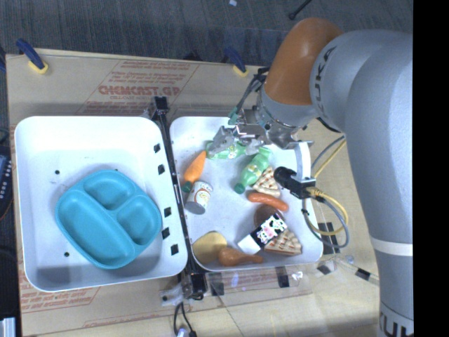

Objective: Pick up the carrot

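Carrot is being left lying tilted against the right bin's left wall, just above a small can. Farther back, gripper is being held off to its upper right; jaw state cannot be told.

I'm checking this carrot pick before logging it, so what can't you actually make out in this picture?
- Gripper, camera view: its fingers blur into the green item under them, so open or shut is unclear.
- Chicken drumstick: part lies behind the right bin's front wall.
- Small can beside the carrot: label too small to read.
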Motion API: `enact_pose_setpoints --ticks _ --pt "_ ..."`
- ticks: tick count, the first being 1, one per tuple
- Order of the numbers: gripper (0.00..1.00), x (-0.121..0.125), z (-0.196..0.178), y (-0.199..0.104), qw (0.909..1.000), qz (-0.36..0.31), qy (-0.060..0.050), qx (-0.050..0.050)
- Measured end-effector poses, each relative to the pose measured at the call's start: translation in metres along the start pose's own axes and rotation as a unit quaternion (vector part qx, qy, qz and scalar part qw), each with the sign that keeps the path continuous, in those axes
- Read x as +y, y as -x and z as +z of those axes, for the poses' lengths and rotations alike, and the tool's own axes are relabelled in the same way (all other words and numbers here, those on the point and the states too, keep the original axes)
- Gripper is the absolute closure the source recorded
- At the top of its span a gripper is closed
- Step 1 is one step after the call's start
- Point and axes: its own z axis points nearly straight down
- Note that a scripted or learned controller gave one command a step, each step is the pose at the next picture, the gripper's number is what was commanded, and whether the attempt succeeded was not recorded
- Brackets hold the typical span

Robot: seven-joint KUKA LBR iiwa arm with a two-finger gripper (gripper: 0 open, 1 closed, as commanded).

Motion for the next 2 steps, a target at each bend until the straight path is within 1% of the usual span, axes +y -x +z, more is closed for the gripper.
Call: enact_pose_setpoints --ticks 1,2 --pt "0.0 0.005 0.1012 -0.0057 0.9978 0.067 0.002 0.001" --pt "1.0 0.0052 0.0913 -0.0063 0.998 0.063 0.0 0.001"
